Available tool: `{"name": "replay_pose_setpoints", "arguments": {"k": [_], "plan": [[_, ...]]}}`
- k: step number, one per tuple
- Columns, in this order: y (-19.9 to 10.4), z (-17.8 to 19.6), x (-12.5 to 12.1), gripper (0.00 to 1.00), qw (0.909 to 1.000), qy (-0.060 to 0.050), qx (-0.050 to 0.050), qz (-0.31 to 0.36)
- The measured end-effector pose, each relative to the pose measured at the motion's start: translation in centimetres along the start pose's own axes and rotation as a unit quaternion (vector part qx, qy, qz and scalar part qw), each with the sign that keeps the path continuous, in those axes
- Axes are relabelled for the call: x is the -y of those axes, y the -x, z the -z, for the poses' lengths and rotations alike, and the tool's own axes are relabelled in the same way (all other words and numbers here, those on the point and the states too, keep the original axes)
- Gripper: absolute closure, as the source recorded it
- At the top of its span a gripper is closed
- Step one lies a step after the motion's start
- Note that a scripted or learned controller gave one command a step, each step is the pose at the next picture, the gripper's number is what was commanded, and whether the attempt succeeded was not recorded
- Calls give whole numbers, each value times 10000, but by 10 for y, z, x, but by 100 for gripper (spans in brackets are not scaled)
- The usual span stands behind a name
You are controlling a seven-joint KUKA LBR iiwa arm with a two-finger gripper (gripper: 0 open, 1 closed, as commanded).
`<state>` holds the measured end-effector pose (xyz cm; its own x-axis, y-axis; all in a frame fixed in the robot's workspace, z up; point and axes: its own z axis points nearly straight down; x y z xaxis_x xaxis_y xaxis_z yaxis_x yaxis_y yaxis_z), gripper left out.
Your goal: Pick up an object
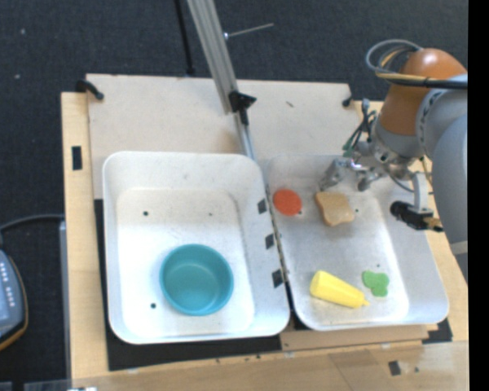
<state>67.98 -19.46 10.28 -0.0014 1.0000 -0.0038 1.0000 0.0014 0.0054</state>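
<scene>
Grey metal and an orange band mark the arm (424, 104) reaching in from the right, and its gripper (352, 172) hangs low over the far end of the right bin (416, 300). From here I cannot tell how the gripper is set; the parts are small and tangled with cables, so it may be just above the tan lump (336, 208) or barely touching it. That tan lump, something like a piece of bread, lies on the bin floor just beneath and a little to the near side of the gripper.

Just beside the lump, toward the left wall of the same bin, sits a small orange-red round thing (288, 202). At the near end of this bin a yellow wedge (337, 289) lies on its side, and just to its right is a small green piece (376, 283), apart from the wedge by a narrow gap.

The left bin (130, 177) lies right alongside, their rims meeting in the middle. In it stands a teal bowl (196, 278), upright, toward the near side and well apart from everything in the other bin.

Both bins rest on a pale wooden worktop (163, 112). A slanted metal pole (212, 43) rises from behind the bins toward the top of the scene. At the far left edge, off the worktop, sits a handheld control unit (0, 300) with a cable.
</scene>
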Motion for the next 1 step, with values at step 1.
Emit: {"name": "replay_pose_setpoints", "arguments": {"k": [1], "plan": [[1,12,0,100,10000,9,15,16]]}}
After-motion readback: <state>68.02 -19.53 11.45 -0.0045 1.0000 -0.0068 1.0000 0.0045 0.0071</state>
